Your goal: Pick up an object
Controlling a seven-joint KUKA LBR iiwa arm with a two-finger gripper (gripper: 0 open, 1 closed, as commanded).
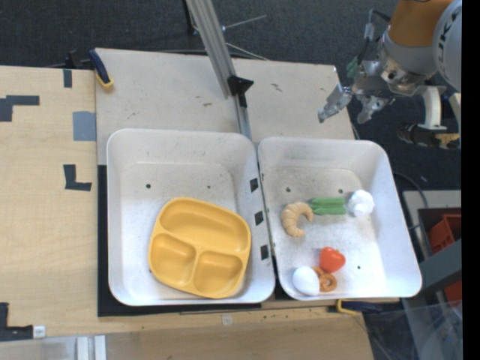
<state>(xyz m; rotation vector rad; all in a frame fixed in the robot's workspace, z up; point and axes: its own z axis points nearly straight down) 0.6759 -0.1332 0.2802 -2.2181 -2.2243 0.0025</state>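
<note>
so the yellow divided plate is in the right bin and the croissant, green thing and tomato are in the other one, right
Not quite. The camera view shows the yellow divided plate in the left bin. The croissant, the green thing and the tomato do lie in the other one, the right bin.

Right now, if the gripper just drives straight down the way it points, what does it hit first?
Probably the back rim of the right bin or the bench just behind it. The gripper hangs above that edge, short of the toys; depth is hard to judge.
</note>
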